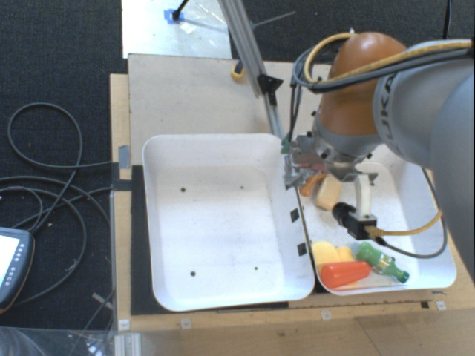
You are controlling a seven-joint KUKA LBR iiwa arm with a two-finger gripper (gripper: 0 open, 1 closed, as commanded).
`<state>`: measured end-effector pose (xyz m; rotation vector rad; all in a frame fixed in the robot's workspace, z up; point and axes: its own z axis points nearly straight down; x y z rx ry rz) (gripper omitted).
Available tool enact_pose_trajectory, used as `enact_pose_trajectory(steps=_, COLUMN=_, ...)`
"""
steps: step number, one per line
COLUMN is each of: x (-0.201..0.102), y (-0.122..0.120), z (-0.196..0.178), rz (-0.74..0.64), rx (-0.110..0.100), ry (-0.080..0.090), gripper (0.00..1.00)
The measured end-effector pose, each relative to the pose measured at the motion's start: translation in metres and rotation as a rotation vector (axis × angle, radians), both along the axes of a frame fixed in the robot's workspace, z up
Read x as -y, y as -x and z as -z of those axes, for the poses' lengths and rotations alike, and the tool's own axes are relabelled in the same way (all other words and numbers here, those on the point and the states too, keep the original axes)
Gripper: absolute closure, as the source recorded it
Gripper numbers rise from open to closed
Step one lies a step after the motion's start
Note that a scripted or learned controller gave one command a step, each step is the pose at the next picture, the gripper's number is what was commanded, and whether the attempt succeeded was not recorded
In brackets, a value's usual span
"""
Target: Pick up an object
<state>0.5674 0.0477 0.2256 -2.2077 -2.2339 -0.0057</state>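
My gripper (320, 182) hangs under the orange wrist band, low over the back left part of the right bin (443, 271). Right below it lie a tan block (328, 193) and a small orange piece (312, 185); the wrist hides how the gripper meets them. At the right bin's front sit a yellow object (326, 252), a red-orange pepper-like toy (344, 274) and a green bottle (381, 262), all apart from the gripper.
The left bin (152, 221) stands beside the right one, sharing a divider wall (297, 221) just left of the gripper. A slanted metal pole (249, 43) crosses above the bins' back edge. Cables and a pendant (11, 262) lie on the floor at left.
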Motion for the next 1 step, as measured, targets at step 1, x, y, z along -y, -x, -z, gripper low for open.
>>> enact_pose_trajectory(steps=1, x=-0.0467, y=0.0148, z=-0.009, rz=0.001, rx=-0.001, ry=0.0, gripper=1.0)
